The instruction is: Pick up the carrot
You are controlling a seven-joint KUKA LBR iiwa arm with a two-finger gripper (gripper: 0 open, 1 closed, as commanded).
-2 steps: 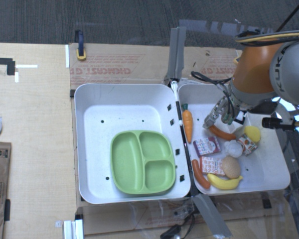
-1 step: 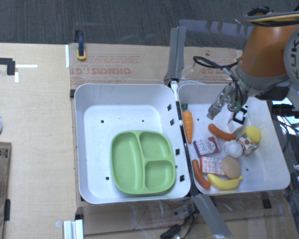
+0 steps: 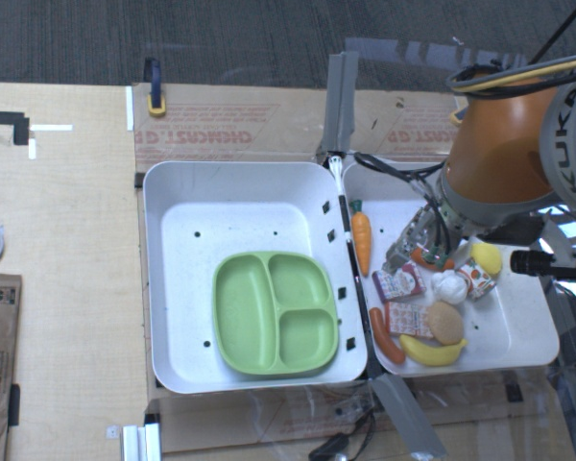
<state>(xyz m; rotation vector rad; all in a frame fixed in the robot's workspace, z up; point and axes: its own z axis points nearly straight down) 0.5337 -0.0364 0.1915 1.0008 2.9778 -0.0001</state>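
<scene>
While carrot (image 3: 362,241) lay free against left wall of right bin (image 3: 530,353), jaws (image 3: 415,246) hung just beside it, over toy clutter; their spread, cannot tell. Step: approach, no grasp yet. You'd need leftward shift, then descent along carrot.

The bins (image 3: 173,257) look like smooth white plastic; the green tray (image 3: 274,312) is matt plastic. The carrot (image 3: 362,240) looks glossy plastic. The bench (image 3: 58,200) resembles pale wood.
</scene>
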